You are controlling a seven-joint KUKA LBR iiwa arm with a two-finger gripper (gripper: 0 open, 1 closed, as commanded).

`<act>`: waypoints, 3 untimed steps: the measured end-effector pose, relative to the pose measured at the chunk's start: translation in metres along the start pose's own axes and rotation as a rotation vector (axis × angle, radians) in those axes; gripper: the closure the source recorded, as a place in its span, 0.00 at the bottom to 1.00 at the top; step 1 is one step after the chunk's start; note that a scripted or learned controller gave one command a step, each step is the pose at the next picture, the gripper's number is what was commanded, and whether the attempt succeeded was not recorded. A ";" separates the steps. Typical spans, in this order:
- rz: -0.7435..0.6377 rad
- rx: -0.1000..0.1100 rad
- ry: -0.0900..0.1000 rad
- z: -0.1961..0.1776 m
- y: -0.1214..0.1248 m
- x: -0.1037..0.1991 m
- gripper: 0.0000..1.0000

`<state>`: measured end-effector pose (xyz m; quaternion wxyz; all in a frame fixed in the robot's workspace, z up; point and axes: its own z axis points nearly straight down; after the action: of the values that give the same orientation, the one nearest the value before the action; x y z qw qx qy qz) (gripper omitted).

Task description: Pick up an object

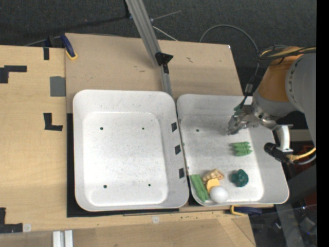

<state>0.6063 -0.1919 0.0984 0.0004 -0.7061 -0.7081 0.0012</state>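
Note:
My gripper (234, 126) hangs over the upper middle of the right bin (205, 112), its tip low over the bare floor. Just below it and slightly right lies a bumpy light-green object (240, 148), apart from the gripper. A dark teal round object (238, 178) sits nearer the front. In the bin's front left corner a green stick-like piece (198, 187), a tan and yellow object (212, 177) and a white ball (218, 194) are bunched together. Nothing shows in the gripper.
The left bin (123, 148) lies beside the right one, their rims touching. A slanted metal pole (146, 27) runs down from the top to the bins' shared back corner. The arm's orange band (275, 81) stands over the right bin's back right edge.

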 end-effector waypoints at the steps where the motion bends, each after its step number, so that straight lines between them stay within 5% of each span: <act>1: 0.002 -0.005 0.000 -0.042 -0.001 0.000 1.00; 3: 0.001 -0.007 -0.001 -0.158 0.012 -0.010 1.00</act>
<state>0.6182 -0.2015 0.2559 -0.0026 -0.7064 -0.7078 -0.0011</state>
